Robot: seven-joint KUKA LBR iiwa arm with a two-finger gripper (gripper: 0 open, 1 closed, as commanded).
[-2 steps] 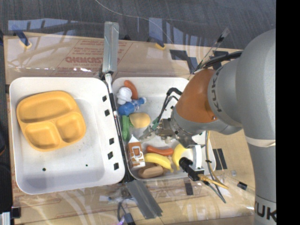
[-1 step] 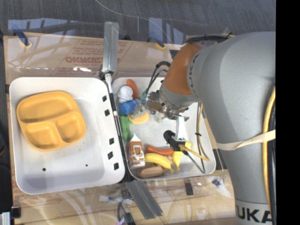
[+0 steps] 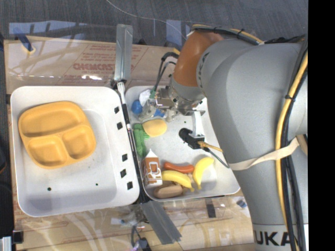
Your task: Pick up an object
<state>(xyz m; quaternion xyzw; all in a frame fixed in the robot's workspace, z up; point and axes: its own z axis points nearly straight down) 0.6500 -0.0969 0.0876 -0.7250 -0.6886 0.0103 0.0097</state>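
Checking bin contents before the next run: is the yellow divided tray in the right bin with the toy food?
No, the yellow divided tray lies in the left bin, while the bananas lie in the right bin.

Below the jaws, the right bin (image 3: 225,187) is crowded: a pale yellow lump (image 3: 155,127), green item (image 3: 140,140), carton (image 3: 152,172), bananas (image 3: 191,175) and sausages (image 3: 172,179). Far left, bare floor surrounds the yellow tray (image 3: 55,134).
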